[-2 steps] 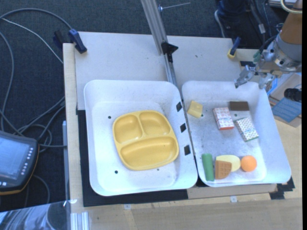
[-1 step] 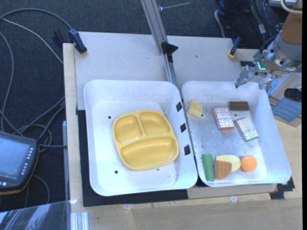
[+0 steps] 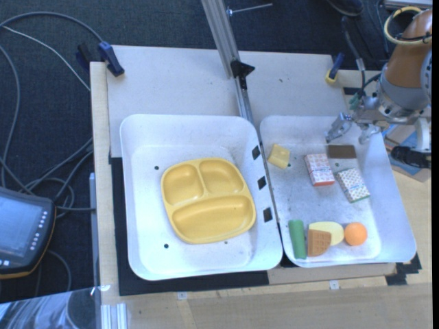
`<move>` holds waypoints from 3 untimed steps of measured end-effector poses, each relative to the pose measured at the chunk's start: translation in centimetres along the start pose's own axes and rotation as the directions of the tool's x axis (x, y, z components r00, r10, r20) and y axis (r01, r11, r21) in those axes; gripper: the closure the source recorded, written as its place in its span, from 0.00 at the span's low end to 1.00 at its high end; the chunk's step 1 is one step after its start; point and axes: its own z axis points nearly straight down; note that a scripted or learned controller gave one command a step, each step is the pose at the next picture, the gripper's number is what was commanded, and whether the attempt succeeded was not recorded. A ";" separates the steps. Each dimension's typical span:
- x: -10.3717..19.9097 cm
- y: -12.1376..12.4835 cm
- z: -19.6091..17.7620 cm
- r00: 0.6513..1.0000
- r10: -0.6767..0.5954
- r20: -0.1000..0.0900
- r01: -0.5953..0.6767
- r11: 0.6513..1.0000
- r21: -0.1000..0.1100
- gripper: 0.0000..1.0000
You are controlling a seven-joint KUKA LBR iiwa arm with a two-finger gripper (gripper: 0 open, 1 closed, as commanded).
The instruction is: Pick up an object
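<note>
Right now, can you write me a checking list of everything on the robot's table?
Surface: bench bearing left bin and right bin.
Job's things: right bin holds yellow block, two patterned boxes, brown block, green stick, waffle-like piece, orange ball.
Clutter: yellow divided tray in left bin.
Grippers: gripper above right bin's far edge, holding nothing seen.
Cables: black cables on floor.
Surroundings: dark carpet, screen device.

Tray (image 3: pixel 206 201) in left bin (image 3: pixel 137 184), blocks (image 3: pixel 319 169) in right
</note>
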 end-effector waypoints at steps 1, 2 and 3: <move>0.0 0.2 4.5 1.000 -0.002 0.004 0.002 1.000 -0.010 0.00; 0.0 0.4 3.0 1.000 -0.003 0.006 0.003 1.000 -0.016 1.00; 0.9 0.7 -3.1 1.000 -0.002 0.004 0.002 1.000 -0.016 1.00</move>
